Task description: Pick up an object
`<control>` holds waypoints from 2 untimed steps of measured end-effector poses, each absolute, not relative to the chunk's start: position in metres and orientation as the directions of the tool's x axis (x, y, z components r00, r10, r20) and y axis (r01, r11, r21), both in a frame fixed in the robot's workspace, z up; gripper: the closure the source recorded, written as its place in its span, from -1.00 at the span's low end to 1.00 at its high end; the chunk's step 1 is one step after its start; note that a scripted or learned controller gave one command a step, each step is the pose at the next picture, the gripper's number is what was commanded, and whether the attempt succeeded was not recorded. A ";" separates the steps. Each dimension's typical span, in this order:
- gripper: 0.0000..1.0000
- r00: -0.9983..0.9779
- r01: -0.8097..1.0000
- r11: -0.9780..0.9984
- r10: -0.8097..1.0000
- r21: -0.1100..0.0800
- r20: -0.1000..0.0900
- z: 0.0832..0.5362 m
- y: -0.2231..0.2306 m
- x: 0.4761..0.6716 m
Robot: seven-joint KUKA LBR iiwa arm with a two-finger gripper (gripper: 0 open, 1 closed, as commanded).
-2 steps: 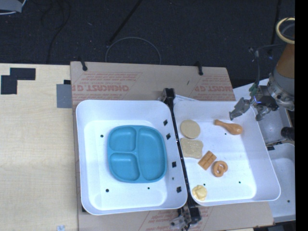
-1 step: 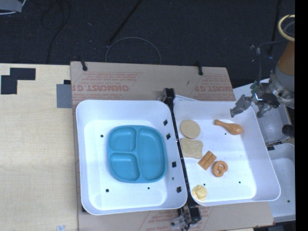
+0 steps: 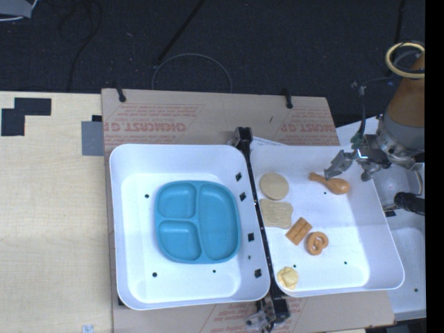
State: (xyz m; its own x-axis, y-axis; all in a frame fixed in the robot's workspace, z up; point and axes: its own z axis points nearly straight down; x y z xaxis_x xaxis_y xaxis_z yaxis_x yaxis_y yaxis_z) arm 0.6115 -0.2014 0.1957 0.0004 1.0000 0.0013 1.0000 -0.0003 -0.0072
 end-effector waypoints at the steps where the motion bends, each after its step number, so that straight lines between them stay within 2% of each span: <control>1: -1.00 0.000 1.000 0.000 1.000 -0.008 0.002 0.148 -0.194 0.604; 2: -1.00 0.001 1.000 -0.001 1.000 -0.007 0.002 0.101 -0.199 0.599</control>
State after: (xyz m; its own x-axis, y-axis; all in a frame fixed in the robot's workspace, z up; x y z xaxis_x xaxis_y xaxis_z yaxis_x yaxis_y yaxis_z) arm 0.5993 -0.1993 0.1010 0.0009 1.0000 0.0018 1.0000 -0.0009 -0.0073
